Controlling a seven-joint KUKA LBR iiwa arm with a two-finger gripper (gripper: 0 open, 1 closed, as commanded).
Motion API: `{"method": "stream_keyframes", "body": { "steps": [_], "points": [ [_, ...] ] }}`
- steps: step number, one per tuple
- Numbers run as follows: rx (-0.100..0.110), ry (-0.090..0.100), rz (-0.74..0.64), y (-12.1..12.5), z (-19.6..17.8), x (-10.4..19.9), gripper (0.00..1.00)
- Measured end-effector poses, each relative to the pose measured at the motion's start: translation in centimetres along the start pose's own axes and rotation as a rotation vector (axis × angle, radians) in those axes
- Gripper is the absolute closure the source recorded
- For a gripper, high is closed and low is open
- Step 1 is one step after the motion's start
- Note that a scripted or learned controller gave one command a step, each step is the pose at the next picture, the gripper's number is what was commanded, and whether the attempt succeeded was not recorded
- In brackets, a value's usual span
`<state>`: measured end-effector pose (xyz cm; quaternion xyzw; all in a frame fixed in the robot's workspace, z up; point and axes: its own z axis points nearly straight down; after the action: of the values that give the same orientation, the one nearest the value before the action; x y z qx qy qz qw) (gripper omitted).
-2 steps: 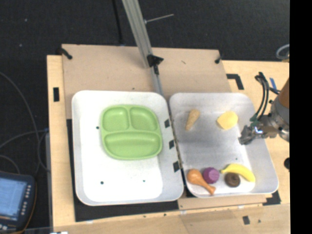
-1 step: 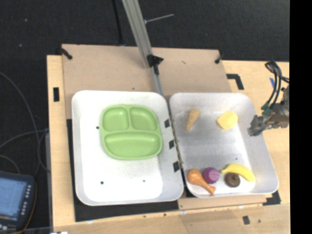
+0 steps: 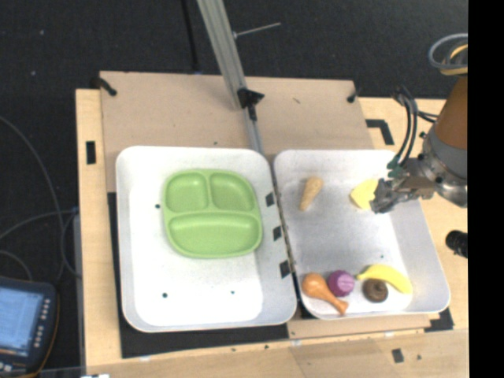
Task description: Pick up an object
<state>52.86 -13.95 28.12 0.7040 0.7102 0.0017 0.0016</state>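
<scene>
Over the right bin [image 3: 409, 235], the gripper [image 3: 383, 201] is hovering beside a yellow piece [image 3: 362, 194]; its grip I cannot tell; centring before descending would be helping

We see a tan wooden bench [image 3: 189, 113] carrying two shallow white bins side by side: the left bin [image 3: 142, 290] and the right bin [image 3: 409, 242], their inner edges touching or nearly so. Beneath them lies what may be a dark mat [image 3: 118, 337].
</scene>
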Motion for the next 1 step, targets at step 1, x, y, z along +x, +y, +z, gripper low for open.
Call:
{"method": "stream_keyframes", "body": {
  "steps": [1],
  "points": [
    [0.002, 0.0, 0.002, 0.2, 0.51, 4.95, 1.0]
  ]
}}
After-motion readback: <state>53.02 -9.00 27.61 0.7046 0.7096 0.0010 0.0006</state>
